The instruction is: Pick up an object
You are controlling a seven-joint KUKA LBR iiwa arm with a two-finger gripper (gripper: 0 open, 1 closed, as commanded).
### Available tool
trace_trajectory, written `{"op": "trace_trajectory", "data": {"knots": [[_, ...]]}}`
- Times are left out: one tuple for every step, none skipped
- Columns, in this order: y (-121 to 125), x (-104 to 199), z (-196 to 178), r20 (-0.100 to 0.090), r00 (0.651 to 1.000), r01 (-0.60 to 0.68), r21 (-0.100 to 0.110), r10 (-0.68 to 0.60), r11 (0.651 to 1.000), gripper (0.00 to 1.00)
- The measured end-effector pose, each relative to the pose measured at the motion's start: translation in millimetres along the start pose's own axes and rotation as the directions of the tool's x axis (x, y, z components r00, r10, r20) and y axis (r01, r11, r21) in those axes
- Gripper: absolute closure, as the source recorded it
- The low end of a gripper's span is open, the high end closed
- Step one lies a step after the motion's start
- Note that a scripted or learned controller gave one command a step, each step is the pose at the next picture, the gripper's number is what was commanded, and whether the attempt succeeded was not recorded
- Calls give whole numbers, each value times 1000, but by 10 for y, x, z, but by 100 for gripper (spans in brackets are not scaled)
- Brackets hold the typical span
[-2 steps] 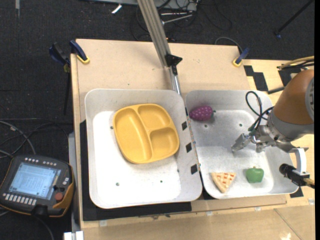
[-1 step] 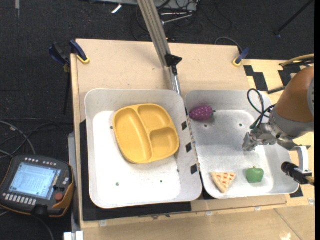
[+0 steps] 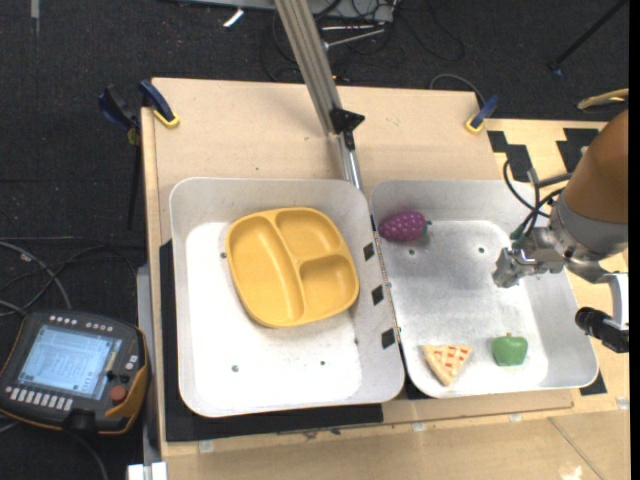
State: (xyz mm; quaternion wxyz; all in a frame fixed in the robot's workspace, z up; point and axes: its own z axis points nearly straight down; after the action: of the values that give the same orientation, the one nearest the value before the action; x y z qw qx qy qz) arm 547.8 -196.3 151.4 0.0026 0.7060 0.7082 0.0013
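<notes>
Arm is reaching in from the right over the right bin [image 3: 560, 368], with the gripper [image 3: 507, 269] hanging above bare bin floor toward the right side, roughly mid-depth. Nothing is sitting between its fingers; whether they are apart or together I cannot tell from this angle, too small and foreshortened. Candidates are all in the right bin: green pepper toy [image 3: 510, 350] is sitting near the front edge, almost straight nearward of the gripper and the closest of the three; pizza slice toy [image 3: 447, 362] is lying just left of the pepper, near-left of the gripper; purple grape bunch [image 3: 403, 226] is resting at the far-left corner, well apart from the gripper, left and slightly farther back. Judging by this, the pepper is the likely pick: the move is looking like a short nearward shift, then a descent. The pepper is reading as compact and roughly round from above, no clear long axis, so wrist yaw is probably not mattering much. The pizza slice is pointing its tip toward the near side, crust at the far side, long axis running near-far with a slight tilt. The grape bunch is lying with its long axis roughly left-right. Left bin [image 3: 200, 368] is holding the yellow divided plate [image 3: 293, 265], well apart from the gripper and not in play. Risk as I am judging it: the pepper is sitting close to the front rim, so fingers could be clipping the bin wall on descent.
</notes>
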Motion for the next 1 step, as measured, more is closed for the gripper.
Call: {"op": "trace_trajectory", "data": {"knots": [[-41, -51, -604, 1, 1000, -1, -1, 1, 1000, 100]]}}
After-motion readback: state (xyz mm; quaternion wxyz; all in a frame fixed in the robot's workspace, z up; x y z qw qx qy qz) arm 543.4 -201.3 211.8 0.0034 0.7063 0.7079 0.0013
